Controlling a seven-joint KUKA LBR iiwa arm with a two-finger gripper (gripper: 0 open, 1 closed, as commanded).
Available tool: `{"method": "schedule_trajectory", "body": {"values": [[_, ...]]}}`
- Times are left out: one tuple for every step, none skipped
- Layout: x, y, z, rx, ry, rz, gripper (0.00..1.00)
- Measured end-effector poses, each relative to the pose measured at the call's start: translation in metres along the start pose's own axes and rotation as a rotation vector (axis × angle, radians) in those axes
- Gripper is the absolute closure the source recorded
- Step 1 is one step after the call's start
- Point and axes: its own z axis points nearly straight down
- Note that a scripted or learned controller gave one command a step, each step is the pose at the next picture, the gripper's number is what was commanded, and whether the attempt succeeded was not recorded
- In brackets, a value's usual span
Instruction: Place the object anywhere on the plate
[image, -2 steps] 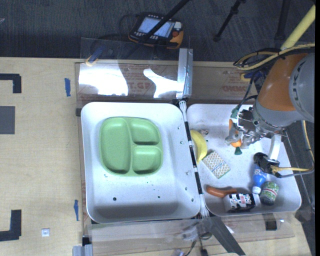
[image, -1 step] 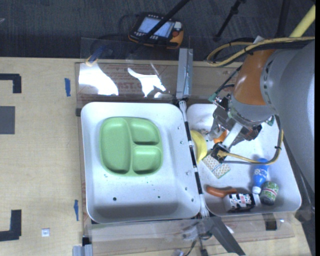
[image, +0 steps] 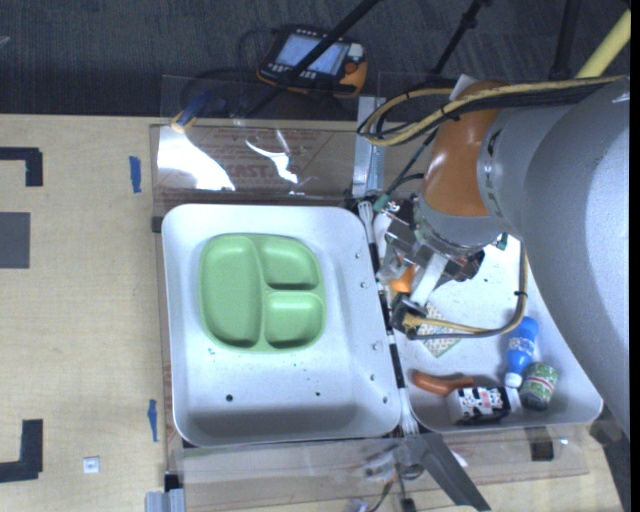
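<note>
Where the right bin (image: 575, 405) runs nearest, four loose items sit below the gripper (image: 412, 300) — orange carrot-like piece (image: 440, 381), black-and-white toy (image: 483, 401), green can (image: 541, 385), blue bottle (image: 520, 350). Gripper low at the divider; grip state: cannot tell. One green plate (image: 262, 290) in left bin (image: 190, 400).

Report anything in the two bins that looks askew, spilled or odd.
Nothing looks spilled or broken. The green plate sits flat in the left bin. In the right bin, a small blue-capped bottle, a green can and a black-and-white toy lie jumbled in the near corner. The pincer hangs by the divider.
</note>
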Motion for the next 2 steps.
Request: {"method": "schedule_trajectory", "body": {"values": [[0.0005, -0.0001, -0.0093, 0.0, -0.001, -0.003, 1.0], [0.0006, -0.0002, -0.0094, 0.001, -0.001, -0.003, 0.0]]}}
